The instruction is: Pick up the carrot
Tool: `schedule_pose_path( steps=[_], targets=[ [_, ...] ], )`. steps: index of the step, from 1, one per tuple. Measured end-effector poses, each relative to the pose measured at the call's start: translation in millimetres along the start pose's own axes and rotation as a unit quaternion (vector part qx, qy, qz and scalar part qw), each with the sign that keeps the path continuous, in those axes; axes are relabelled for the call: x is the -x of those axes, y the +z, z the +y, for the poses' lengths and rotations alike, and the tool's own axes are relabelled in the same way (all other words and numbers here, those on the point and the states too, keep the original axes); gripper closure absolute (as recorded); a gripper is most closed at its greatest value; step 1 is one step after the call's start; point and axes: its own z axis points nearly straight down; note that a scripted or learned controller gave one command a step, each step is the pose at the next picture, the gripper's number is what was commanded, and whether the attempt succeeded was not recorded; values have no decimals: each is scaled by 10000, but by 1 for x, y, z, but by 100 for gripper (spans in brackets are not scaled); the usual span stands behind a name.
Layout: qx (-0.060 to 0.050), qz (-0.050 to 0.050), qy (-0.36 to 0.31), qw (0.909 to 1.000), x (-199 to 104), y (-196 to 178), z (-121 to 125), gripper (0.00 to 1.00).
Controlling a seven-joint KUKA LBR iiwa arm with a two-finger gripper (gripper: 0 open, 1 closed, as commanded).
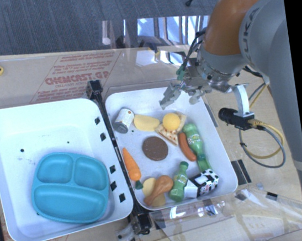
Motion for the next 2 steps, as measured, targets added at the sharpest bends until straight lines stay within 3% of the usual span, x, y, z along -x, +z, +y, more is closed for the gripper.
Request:
schedule_pose_path(
  steps=[1, 2],
  targets=[
    [-57, -6, 54, 10000, 31, 94, 33, 0],
    [127, -30, -233, 9996, 44, 145, 35, 0]
  ],
)
